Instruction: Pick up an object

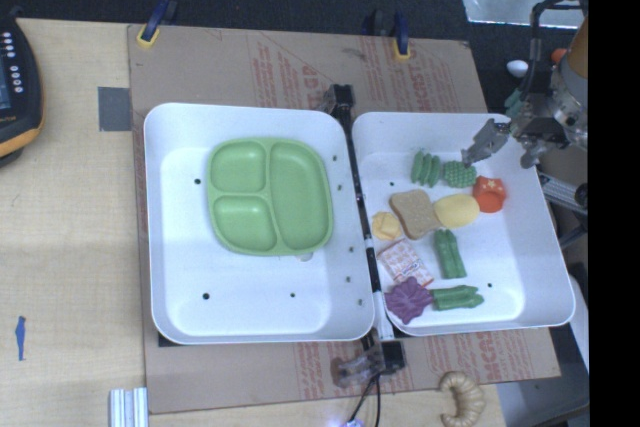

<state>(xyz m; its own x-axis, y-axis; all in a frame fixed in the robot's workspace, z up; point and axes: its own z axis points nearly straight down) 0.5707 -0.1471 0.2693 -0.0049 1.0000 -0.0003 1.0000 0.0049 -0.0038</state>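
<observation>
1. You are at the approach step: nothing is lifted yet. The gripper [508,143] hangs over the back right part of the right bin [540,300], with its fingers spread and nothing between them.
2. The things to pick lie in a cluster in that bin. A green ridged piece [459,175] sits just below the left finger [482,142], beside a green pod [425,167]. A red piece [489,194], a yellow piece [456,210] and a bread slice [413,212] sit a little nearer the front.
3. Further forward you have a green stick [449,253], a printed packet [404,262], a purple piece [407,298] and another green piece [456,296].
4. The nearest target, by my reading, is the green ridged piece. The next move calls for centring the fingers over it, descending, then closing.
5. Watch the crowding: the pod touches it on one side and the red piece is near, so a finger could land on a neighbour.
6. The left bin [180,295] holds a green divided tray [270,195].
7. Both bins rest on a cardboard sheet [300,65] clamped to a pale wood worktop [60,255]. A handheld pendant [15,95] lies at the left edge.
</observation>
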